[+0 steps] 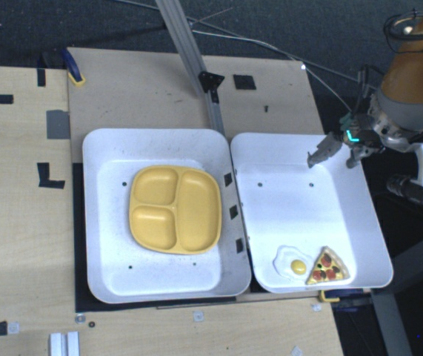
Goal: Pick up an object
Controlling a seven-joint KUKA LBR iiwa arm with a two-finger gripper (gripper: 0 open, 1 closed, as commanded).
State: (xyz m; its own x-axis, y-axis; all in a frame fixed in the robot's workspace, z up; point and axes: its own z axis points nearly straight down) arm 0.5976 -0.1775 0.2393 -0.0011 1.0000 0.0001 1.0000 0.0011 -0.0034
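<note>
The desk [159, 87], pale wood marked with scraps of dark tape, took up most of the view from the left; a grey metal strut [181, 32] ran down across its far part toward the gap between the bins. On it sat two shallow white bins side by side; the left bin [100, 221] held a yellow divided plate [175, 209] lying flat near its middle, with three compartments facing up. The right bin [300, 162] was mostly bare white across its far and middle parts; its contents lay together in the near right corner. The arm [407, 87], grey with an orange section, came in from the right edge at the far right corner of the right bin. The claw [343, 150] hung over that bin's far right rim, its two dark fingers spread apart, one reaching left over the bin and the other shorter beside it; nothing sat between them. In the near right corner lay a toy pizza slice [327, 266], orange with red and dark toppings; just left of it, close or touching, lay a toy fried egg [291, 262], white with a yellow yolk; both were well apart from the claw.
</note>
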